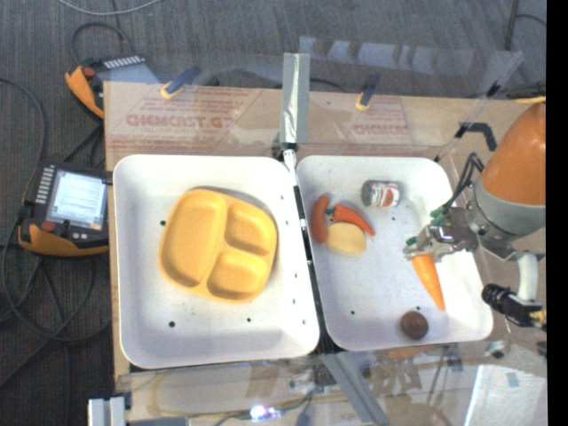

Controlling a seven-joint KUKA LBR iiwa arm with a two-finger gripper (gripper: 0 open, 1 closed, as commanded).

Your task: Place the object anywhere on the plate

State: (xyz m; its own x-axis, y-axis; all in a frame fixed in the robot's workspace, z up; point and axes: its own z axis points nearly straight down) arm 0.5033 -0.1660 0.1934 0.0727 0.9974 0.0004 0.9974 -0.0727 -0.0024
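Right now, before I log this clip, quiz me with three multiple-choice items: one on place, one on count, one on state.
1. Where is the yellow plate?
A. left bin
B. right bin
C. on the floor

2. How many compartments does the plate have?
A. one
B. three
C. five

3. Is any object on the plate?
A. a carrot
B. a can
C. nothing yet

Answers:
1. A, it sits in the left bin.
2. B, one large and two smaller wells show.
3. C, the carrot, by the gripper, and the can lie in the right bin.
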